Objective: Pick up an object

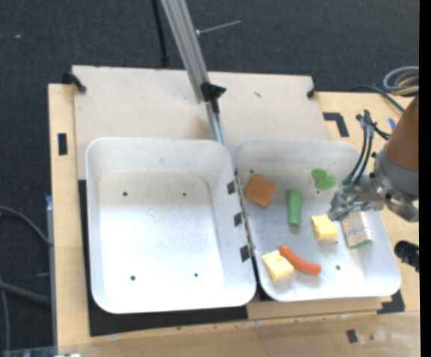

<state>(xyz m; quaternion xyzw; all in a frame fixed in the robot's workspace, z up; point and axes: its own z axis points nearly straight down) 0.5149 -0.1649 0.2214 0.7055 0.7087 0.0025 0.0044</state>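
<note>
The right bin [383, 272] holds several small objects. A brown block [259, 190] lies at its upper left, with a green cylinder [295, 207] beside it and a green lump [322, 178] further back. One yellow block [324, 227] sits mid-bin. Another yellow block [277, 265] rests near the front, touching an orange carrot-like piece [301, 261]. My gripper [348, 205] hangs over the bin's right side, just right of the mid-bin yellow block. A speckled white-green block [357, 230] lies directly below it, touching or very close.
The left bin [96, 199] stands beside the right one, sharing a middle edge. A metal strut [189, 43] slants in from the top to the bins' back junction. Cables [368, 136] trail by the arm at the right.
</note>
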